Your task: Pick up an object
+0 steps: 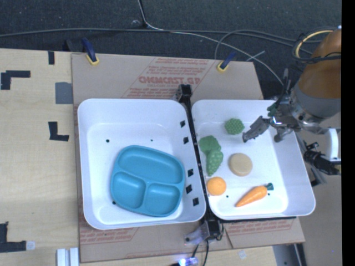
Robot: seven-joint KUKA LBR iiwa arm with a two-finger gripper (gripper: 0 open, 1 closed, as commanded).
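Observation:
The right bin [294,182] holds a small green broccoli head [234,126], a larger green leafy vegetable [211,152], a beige round biscuit [241,164], an orange [216,186] and a carrot [253,195]. My gripper [267,132] hangs over the bin's upper right part, just right of the broccoli head and above the biscuit. Its two fingers [254,132] are spread apart with nothing between them.
The left bin [94,121] holds a blue divided tray [147,180]. A black clip divider [188,143] runs between the bins. Cables cross the dark floor behind the bench, and two clamps [90,54] pin the cardboard sheet at its back edge.

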